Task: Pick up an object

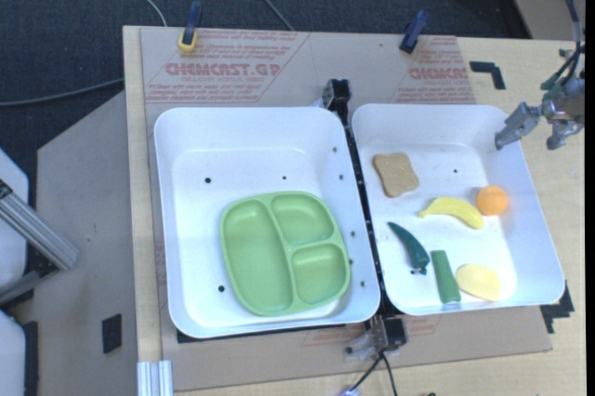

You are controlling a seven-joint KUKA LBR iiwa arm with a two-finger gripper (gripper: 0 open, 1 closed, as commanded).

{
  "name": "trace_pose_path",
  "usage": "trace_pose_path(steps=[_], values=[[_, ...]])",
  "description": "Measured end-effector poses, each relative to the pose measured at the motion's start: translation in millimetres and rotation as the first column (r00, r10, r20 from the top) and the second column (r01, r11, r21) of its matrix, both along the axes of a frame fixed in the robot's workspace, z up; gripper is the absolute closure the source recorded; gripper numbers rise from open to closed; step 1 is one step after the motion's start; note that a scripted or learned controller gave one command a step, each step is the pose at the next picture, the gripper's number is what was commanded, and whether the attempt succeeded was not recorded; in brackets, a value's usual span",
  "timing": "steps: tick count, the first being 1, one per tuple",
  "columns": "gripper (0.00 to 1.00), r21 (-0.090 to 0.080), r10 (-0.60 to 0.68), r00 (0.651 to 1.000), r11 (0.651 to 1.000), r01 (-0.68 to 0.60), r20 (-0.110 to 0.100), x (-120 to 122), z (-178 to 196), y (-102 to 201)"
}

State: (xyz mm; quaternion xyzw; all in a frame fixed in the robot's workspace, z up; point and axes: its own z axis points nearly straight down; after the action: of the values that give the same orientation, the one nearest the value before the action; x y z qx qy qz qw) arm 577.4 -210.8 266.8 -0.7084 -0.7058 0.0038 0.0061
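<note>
Currently hovering at the right bin's [521, 162] far right rim: claw [532, 130], parted and holding nothing, approach step; awaiting pick nearby, orange ball [493, 200] and banana [453, 211]; next calling for descending over one.

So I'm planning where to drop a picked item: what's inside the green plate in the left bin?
Nothing shows inside the green plate: its three compartments look bare. The plate lies flat in the left bin, so the bin floor under it is covered and cannot be checked.
</note>
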Motion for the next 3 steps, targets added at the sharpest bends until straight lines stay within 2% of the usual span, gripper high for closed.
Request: trace_pose_path(steps=[1,3], values=[[0.0,-0.003,0.004,1.0,1.0,-0.004,0.013,2,8,1],[0.0,-0.002,0.004,1.0,1.0,-0.004,0.01,13,-108,8]])
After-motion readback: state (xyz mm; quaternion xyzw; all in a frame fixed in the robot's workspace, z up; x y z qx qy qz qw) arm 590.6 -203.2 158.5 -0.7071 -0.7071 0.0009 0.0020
